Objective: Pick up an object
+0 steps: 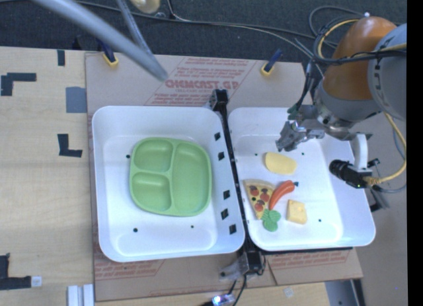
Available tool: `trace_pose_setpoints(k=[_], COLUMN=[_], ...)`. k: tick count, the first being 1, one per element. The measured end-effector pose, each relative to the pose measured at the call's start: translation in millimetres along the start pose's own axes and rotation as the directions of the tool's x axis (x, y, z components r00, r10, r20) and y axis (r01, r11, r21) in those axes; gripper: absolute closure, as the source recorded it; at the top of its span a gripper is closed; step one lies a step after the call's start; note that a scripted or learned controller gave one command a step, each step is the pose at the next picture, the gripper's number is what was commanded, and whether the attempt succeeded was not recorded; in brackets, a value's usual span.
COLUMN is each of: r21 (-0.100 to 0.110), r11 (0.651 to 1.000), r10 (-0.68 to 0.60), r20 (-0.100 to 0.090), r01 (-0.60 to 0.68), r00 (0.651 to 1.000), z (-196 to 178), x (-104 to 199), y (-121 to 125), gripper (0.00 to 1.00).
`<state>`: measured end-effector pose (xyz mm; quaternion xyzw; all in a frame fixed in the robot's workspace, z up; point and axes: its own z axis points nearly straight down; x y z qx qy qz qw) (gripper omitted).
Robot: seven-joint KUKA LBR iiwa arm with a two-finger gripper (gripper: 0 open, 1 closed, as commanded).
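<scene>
Pale wooden bench (39, 166) under a cardboard sheet (198, 80), bearing two shallow white bins side by side. Left bin (109, 232): a green divided plate (170, 176) lying flat near its middle. Right bin (350, 229): a yellow potato-like piece (280, 163), a pizza slice (258, 196), a red chili pepper (281, 192), a green broccoli floret (270, 219) and a cheese wedge (297, 213), clustered close together. Gripper (289, 139) over the right bin, just above and beside the yellow piece, nothing visibly held; fingers' state impossible to tell.
</scene>
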<state>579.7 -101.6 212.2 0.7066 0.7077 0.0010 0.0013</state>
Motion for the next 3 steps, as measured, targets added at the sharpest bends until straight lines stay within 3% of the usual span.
trace_pose_setpoints(k=[1, 3], r21=[0.003, 0.005], r11=[1.0, 1.0], r10=[-0.005, -0.006], r20=[-0.002, -0.002], r01=[0.005, 0.006], r00=[1.0, 1.0], z=[-9.4, 6.5], x=[46.2, 158.5], y=[14.6, 35.4], gripper=[1.0, 1.0])
